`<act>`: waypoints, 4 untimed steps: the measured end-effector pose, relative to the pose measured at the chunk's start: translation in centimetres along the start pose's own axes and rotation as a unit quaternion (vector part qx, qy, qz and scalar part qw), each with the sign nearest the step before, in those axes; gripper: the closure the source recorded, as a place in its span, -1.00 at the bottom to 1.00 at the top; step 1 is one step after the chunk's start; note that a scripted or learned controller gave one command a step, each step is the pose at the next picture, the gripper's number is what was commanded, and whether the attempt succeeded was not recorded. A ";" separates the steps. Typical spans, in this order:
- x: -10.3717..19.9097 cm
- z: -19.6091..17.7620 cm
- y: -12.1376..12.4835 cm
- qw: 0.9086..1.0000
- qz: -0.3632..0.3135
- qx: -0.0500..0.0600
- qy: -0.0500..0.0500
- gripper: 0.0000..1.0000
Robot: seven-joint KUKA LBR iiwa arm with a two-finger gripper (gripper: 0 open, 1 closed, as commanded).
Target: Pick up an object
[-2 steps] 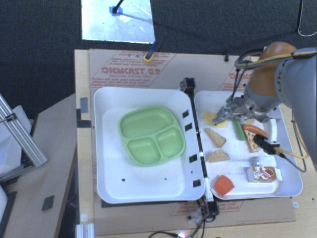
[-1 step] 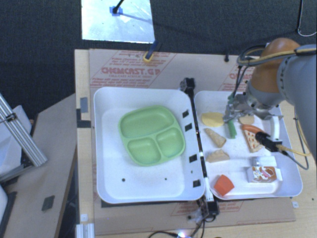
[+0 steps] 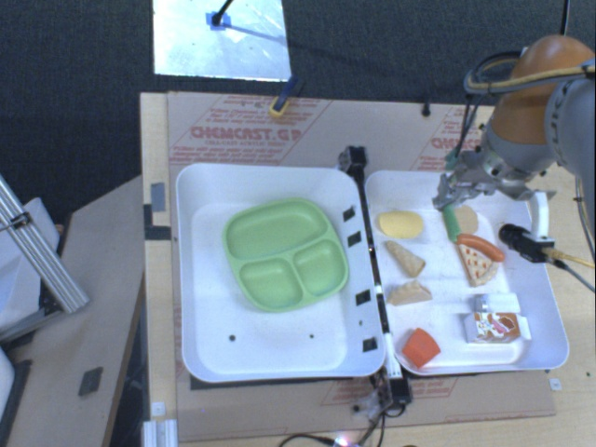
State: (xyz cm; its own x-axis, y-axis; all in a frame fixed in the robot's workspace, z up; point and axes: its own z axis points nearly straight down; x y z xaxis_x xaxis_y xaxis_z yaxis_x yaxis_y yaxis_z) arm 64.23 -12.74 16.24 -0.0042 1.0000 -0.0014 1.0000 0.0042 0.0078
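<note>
While the tool [image 3: 453, 200] hovers low over the right bin's [image 3: 549, 343] back edge, I can't tell its state. Likely target: green stick-shaped toy [image 3: 451, 223] just below the tool, touching a beige piece [image 3: 467, 219]. Its long axis runs roughly front-to-back in the bin, top end under the tool. Judgement: straddle across the short axis, centre on the stick, descend straight, avoid catching the beige piece or the pizza slice [image 3: 479, 260] nearby.
</note>
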 end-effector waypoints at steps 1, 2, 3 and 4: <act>0.8 -4.8 0.5 1.000 -0.001 0.000 0.000 1.00; 0.8 -6.3 0.7 1.000 -0.001 0.002 0.000 1.00; 6.7 -6.7 2.2 1.000 -0.003 0.002 0.002 1.00; 12.7 -6.5 1.5 1.000 -0.003 0.003 0.002 1.00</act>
State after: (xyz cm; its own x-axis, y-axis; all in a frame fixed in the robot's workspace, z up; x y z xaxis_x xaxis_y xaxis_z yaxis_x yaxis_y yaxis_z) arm 65.67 -0.04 22.75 -0.0107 0.9999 0.0023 0.9999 0.0107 0.0020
